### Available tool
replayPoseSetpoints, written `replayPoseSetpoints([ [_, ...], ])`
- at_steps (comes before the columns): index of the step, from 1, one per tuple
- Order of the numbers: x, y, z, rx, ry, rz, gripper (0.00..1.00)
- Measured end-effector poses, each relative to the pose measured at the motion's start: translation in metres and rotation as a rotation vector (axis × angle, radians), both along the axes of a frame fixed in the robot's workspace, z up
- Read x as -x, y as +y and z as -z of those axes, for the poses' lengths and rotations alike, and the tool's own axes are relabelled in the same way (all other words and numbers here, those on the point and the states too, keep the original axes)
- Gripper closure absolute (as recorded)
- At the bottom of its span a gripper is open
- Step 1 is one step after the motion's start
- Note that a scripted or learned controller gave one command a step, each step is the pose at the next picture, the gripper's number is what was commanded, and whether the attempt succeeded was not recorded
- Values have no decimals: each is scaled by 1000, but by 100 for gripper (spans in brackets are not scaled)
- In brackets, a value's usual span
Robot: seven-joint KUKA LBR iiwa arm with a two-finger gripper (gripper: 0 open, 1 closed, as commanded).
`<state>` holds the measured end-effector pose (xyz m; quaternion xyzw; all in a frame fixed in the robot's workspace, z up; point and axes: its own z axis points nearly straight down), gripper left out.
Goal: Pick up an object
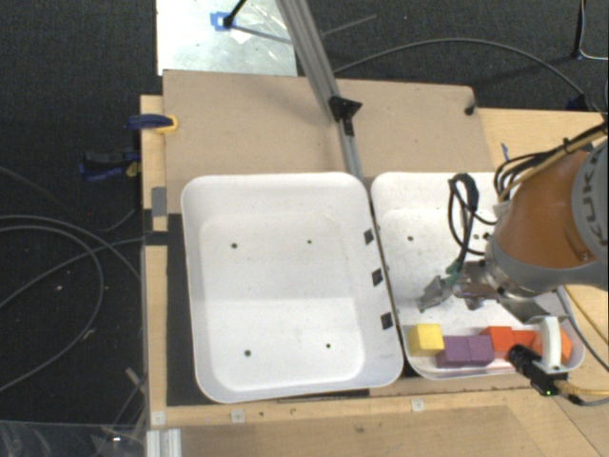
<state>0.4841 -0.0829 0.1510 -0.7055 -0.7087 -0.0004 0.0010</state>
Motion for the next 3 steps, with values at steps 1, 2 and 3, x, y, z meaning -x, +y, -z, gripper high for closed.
replayPoseSetpoints([
  [1,-3,73,-52,-1,-10,-11,0],
  [2,-1,117,-46,-1,-3,-8,0],
  [3,-2,166,-116,-2,-10,-8,0],
])
